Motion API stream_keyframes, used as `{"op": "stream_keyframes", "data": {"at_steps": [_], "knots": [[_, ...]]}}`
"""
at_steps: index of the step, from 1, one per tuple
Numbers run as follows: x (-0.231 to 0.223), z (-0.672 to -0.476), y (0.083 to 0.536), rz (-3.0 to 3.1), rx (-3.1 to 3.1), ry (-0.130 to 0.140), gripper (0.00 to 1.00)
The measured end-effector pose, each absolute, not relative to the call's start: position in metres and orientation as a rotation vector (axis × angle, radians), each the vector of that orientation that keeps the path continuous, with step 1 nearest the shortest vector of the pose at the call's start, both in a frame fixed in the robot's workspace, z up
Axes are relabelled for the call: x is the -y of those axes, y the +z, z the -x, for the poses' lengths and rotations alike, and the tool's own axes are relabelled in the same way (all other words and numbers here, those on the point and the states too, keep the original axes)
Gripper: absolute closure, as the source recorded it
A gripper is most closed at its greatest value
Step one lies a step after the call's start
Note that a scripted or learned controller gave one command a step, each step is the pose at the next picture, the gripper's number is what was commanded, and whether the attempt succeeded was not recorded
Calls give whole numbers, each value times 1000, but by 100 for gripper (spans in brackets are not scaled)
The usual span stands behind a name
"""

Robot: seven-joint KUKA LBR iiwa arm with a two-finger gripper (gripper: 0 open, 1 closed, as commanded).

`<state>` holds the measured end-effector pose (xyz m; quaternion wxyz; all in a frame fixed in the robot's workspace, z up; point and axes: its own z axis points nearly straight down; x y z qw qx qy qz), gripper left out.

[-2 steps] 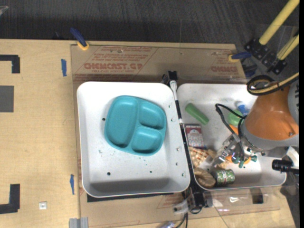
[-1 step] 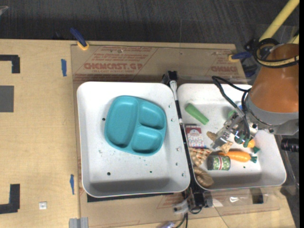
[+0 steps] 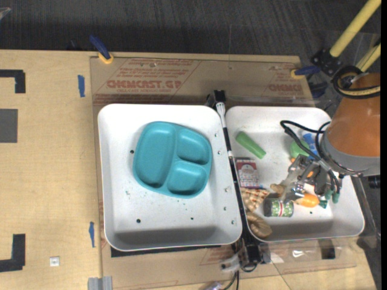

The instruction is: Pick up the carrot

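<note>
Camera view: arm (image 3: 357, 125) reaches from right, claw (image 3: 300, 186) low over right bin (image 3: 344, 222) by carrot (image 3: 308, 200); grip unclear.

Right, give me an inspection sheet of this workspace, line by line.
Surface: two white bins side by side, left bin and right bin, on a cardboard sheet over the bench.
Job's things: carrot, an orange piece in the right bin, right beside the gripper.
Clutter: teal divided plate in the left bin; green cylinder, small can, red-and-white packet, seashell in the right bin.
Grippers: low over the right bin, by the carrot; grasp not readable.
Cables: black cable looping from the wrist.
Surroundings: blue tape marks, clamps on the cardboard's far edge.
</note>
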<state>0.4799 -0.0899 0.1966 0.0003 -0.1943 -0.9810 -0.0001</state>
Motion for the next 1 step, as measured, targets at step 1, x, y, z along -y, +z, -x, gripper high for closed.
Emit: {"op": "stream_keyframes", "data": {"at_steps": [1], "knots": [[89,-482,208,609,3090,-2,100]]}}
